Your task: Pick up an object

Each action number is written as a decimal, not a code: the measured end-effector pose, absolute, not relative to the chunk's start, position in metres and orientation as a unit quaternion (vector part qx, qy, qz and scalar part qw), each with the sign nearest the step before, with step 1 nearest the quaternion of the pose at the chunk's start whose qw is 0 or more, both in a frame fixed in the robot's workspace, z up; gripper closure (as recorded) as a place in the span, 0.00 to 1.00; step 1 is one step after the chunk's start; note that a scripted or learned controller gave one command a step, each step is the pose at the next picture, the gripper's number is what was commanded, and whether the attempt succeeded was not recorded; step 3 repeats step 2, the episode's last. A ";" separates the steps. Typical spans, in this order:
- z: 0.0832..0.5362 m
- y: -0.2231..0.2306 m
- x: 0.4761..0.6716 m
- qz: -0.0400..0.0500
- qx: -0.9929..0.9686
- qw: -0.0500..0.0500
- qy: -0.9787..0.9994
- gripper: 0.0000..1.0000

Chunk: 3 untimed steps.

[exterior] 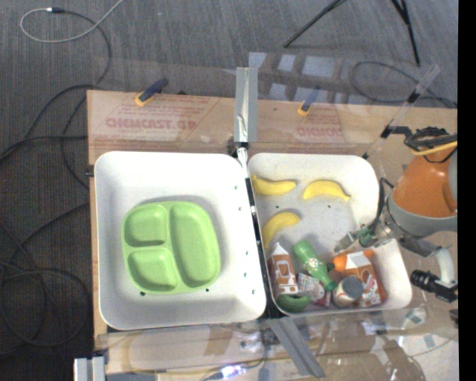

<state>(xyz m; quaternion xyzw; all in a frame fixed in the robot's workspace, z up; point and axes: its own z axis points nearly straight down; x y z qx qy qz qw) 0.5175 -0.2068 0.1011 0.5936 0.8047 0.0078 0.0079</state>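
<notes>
Underneath, cardboard-topped bench [186, 123] on dark carpet [44, 223] with loose cables [67, 22]; pincer [362, 238] state unclear.

A light green plastic divided tray [171, 246] with three compartments lies in the left white bin [111, 298]. Behind both bins a brown cardboard sheet [171, 123] with red lettering covers the bench. Black cables [44, 156] trail across the grey carpet [186, 37].

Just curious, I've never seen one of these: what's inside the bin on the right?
The right bin holds three yellow bananas, a green bottle, a small carton and an orange carton. They lie heaped, so whatever is beneath stays hidden.
</notes>
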 end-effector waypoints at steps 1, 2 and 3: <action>0.092 -0.147 0.500 -0.001 0.386 0.011 0.922 1.00; 0.092 -0.120 0.543 -0.005 0.139 0.009 0.990 1.00; 0.092 -0.120 0.543 -0.005 0.139 0.009 0.990 1.00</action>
